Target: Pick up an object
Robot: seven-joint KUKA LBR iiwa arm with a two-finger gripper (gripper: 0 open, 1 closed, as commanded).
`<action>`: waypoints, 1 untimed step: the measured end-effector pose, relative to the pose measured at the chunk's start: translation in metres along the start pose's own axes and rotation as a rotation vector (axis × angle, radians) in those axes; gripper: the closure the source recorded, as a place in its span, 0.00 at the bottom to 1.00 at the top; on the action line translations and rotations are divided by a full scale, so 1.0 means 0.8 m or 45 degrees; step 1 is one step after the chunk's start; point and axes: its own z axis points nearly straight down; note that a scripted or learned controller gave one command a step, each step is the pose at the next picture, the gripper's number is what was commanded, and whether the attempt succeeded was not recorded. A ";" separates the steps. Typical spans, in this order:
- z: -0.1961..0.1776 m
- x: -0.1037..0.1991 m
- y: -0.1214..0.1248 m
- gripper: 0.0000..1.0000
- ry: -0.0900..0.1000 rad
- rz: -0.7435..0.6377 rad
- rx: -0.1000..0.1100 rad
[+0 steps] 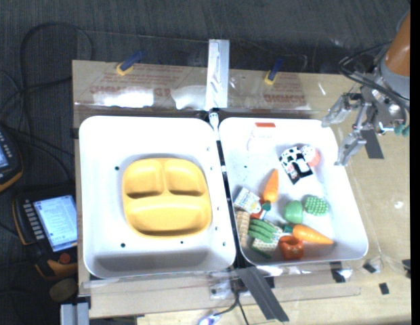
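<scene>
Toy carrot (270,185) in right bin (345,202), well apart from open, empty gripper (355,135).

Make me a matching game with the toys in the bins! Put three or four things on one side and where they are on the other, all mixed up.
Things:
1. yellow tray
2. black-and-white toy
3. red pepper
4. gripper

Places:
A. near the front edge of the right bin
B. over the right bin's far right corner
C. alone in the left bin
D. toward the back of the right bin, right of the middle

Pairs: 1-C, 2-D, 3-A, 4-B
</scene>
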 end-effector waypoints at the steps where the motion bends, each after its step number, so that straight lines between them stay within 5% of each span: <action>1: 0.177 -0.003 0.025 0.00 -0.034 -0.082 0.012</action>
